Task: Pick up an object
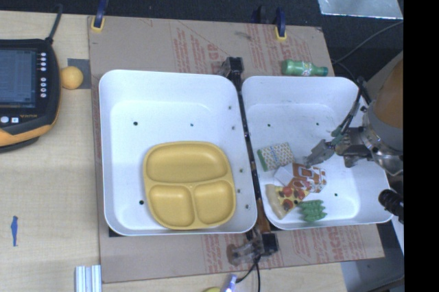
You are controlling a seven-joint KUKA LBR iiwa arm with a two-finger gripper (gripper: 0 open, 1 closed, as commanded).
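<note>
Over the right bin (346, 88) we see the gripper (321, 152) reaching in from the right, just above the pizza slice toy (296, 191) and beside a checkered packet (276, 155); we cannot tell how its jaws stand. Left, the yellow divided tray (190, 184) lies in the other bin (116, 147).

a: gripper (317, 152) where?
b: right bin (288, 95), coming in from the right, low over the floor.
a: what's near it?
b: patterned packet (276, 155) just left, pizza slice (287, 196) and green toy (313, 210) below-left. yellow tray (188, 182) far left, other bin (164, 88).
</note>
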